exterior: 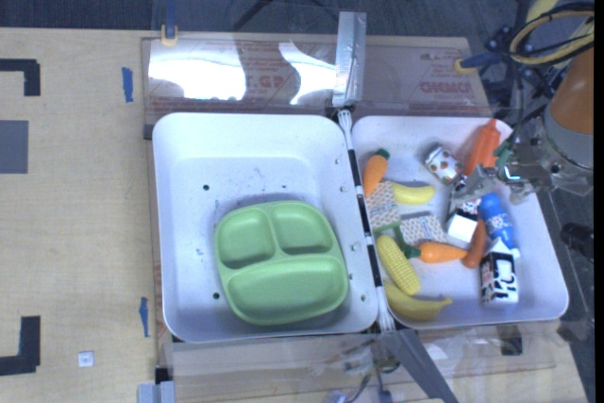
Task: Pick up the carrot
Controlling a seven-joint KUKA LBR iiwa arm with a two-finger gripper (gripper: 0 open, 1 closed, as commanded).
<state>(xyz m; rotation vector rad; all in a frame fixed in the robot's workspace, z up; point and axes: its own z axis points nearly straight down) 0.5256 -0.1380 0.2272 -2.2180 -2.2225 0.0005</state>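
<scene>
Several orange carrots lie in the right bin [552, 283]. One carrot [375, 175] with a green top rests against the bin's left wall. A smaller carrot [442, 252] lies near the middle, beside the corn cob [398, 264]. A third long orange piece [483, 146] leans at the upper right. My gripper [493, 175] hangs over the right bin's upper right part, just below that orange piece and above the blue bottle [497, 220]. Clutter and dark parts hide how it stands.
The left bin [179, 203] holds a green divided plate [280, 261]. Around the carrots lie two bananas [412, 194] [417, 305], a small can [440, 163], a white cube [461, 227], a milk carton [500, 278] and patterned cloth [383, 203].
</scene>
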